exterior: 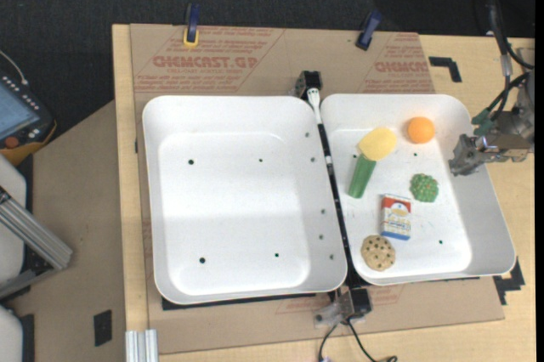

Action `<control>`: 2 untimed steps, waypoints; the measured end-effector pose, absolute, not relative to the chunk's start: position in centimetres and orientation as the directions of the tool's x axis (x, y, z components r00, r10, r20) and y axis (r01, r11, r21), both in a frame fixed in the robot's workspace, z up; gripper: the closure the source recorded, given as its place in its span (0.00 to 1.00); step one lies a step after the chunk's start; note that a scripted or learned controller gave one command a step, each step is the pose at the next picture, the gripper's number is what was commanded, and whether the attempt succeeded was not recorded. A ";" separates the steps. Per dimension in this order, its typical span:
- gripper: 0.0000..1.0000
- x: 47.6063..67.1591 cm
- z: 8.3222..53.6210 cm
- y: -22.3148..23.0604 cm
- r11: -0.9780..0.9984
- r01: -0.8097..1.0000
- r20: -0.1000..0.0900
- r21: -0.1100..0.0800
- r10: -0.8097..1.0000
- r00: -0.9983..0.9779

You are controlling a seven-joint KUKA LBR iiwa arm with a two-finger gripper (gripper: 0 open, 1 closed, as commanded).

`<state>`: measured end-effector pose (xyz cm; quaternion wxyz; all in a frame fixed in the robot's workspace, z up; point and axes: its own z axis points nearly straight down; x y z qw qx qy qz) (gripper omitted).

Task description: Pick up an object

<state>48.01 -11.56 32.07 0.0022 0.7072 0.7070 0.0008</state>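
My pincer (466, 155) hangs at the right edge of the right bin (489, 224), and I cannot tell whether it is open or closed; I see nothing in it. By my reading the pick has not begun. All the things lie in that bin: an orange ball (420, 129) near the back edge, a yellow piece (378, 143) touching a green stick (362, 176), a green lump (424, 188), a small box (396, 217) and a cookie (377, 251) toward the front edge. Everything is left: choose one, go down, grasp, lift.

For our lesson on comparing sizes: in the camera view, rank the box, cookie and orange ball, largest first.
1. Box
2. Cookie
3. Orange ball
Cookie and ball look close; the ball lies farther from the camera, so that order is unsure.
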 end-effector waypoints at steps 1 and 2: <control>1.00 48.1 33.1 -11.6 0.000 1.000 -0.003 0.007 1.000 0.000; 1.00 48.2 34.1 -11.6 0.001 1.000 -0.004 0.010 1.000 0.000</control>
